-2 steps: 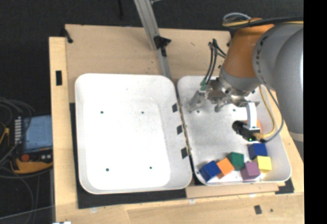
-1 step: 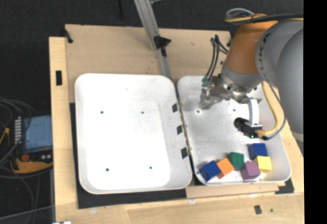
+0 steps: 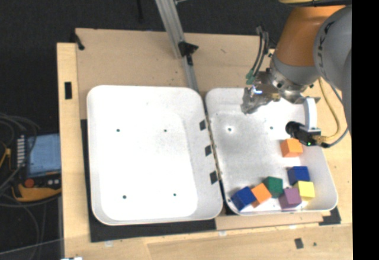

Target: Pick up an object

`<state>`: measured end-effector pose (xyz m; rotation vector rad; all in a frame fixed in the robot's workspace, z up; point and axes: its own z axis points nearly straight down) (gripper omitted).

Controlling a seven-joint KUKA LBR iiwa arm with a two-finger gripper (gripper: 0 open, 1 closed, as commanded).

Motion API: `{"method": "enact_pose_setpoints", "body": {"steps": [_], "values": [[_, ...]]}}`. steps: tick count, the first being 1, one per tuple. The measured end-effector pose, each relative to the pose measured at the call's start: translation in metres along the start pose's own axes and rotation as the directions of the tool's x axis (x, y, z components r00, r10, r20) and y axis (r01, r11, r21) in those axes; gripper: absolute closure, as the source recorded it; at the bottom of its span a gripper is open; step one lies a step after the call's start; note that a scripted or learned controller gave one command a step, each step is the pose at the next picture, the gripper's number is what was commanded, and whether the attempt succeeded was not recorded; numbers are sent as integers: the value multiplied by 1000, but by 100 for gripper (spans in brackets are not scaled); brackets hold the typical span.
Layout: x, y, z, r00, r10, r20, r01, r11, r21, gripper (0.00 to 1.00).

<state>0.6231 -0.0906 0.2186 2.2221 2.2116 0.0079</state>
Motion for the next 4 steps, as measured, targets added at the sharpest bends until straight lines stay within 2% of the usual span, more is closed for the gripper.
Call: {"method": "enact_pose_setpoints", "body": {"steps": [1, 2, 3, 4], "values": [[-1, 1, 3, 1000, -1, 0, 1, 1000, 5, 100], [56, -7, 4, 1000, -11, -2, 11, 1000, 9, 100], [109, -14, -12, 1000, -13, -3, 13, 1000, 6, 100], [160, -8, -25, 1000, -13, -3, 13, 1000, 6, 100]]}}
